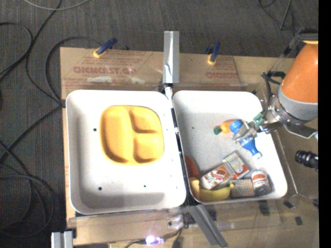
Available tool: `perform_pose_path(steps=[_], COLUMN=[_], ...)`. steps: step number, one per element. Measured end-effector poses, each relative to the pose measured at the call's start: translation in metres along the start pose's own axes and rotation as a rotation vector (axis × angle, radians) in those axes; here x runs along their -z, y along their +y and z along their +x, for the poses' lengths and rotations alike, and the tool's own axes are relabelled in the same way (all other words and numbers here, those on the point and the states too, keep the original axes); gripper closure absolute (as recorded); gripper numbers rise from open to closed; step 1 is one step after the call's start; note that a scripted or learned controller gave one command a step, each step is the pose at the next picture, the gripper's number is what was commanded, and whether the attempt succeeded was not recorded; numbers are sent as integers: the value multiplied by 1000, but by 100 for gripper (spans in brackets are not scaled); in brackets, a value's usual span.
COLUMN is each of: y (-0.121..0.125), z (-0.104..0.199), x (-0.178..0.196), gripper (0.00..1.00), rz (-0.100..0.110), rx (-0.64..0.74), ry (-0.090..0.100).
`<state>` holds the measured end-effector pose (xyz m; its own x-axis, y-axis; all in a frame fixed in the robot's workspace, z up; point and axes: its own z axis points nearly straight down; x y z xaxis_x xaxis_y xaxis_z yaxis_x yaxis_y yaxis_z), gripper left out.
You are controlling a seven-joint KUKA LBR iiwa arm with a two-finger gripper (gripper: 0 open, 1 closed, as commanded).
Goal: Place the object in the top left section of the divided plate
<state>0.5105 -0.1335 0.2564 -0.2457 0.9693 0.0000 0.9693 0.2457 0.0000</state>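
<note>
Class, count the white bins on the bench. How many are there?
2. The left bin holds the yellow divided plate; the right bin sits beside it, holding the loose objects.

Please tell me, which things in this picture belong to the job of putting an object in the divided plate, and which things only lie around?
Belong to the job:
- yellow divided plate in the left bin
- gripper, low over the right bin
- blue bottle beside it

Only lying around:
- banana
- small carton
- red can
- blue clamps
</note>
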Motion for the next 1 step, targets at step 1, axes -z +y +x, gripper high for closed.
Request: perform_pose_path(steps=[1], y=[95], z=[55], x=[-74], gripper=[100], rz=[2], rx=[197], ry=[1])
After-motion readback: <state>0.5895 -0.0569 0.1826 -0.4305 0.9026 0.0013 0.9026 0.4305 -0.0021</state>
